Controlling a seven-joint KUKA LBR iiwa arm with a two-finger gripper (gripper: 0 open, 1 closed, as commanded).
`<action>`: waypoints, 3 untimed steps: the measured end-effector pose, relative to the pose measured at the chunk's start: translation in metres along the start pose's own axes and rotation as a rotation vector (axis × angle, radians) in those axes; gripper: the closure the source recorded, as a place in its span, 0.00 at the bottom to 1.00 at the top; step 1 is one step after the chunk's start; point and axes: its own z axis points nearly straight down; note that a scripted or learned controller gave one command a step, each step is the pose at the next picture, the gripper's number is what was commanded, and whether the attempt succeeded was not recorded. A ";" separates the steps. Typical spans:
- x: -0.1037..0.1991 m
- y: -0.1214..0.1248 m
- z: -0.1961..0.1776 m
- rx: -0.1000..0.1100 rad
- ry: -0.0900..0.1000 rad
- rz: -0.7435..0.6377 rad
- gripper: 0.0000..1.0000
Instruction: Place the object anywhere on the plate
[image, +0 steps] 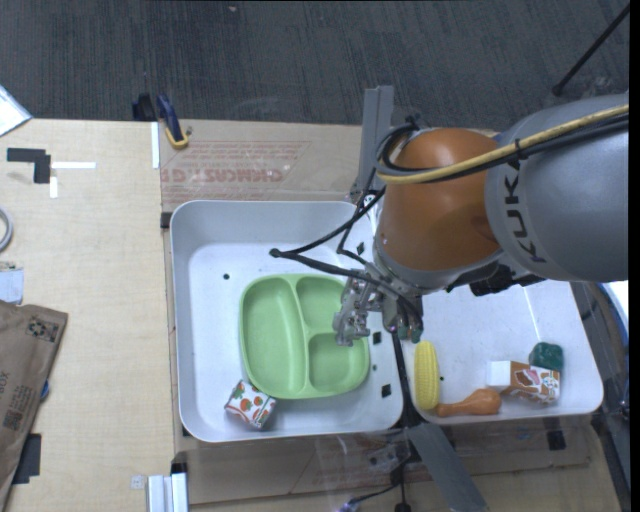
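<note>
1. From the overhead camera I am looking at a pale wooden bench (90, 250) with a brown cardboard sheet (250, 165) lying behind the bins and dark carpet (250, 50) beyond it.
2. The left bin (185, 300) is showing smooth white walls with rounded corners; the right bin (585, 375) is sitting flush beside it.
3. A glossy green plate (275, 335), divided into three compartments, is lying in the left bin.
4. The gripper (352, 322) is hanging over the plate's right side; I cannot tell how it is set, nor whether it is carrying anything.
5. A small printed carton (250, 406) is leaning at the plate's front-left corner, in the bin.
6. In the right bin I am seeing a bumpy yellow corn cob (427, 375), an orange gourd-shaped toy (470, 403), a printed pouch (535, 382) and a teal lump (546, 354).
</note>
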 end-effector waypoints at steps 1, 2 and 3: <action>0.023 0.080 0.020 0.000 0.004 -0.275 1.00; 0.033 0.060 0.042 -0.001 0.003 -0.527 1.00; -0.020 0.027 0.052 -0.001 0.001 -0.573 1.00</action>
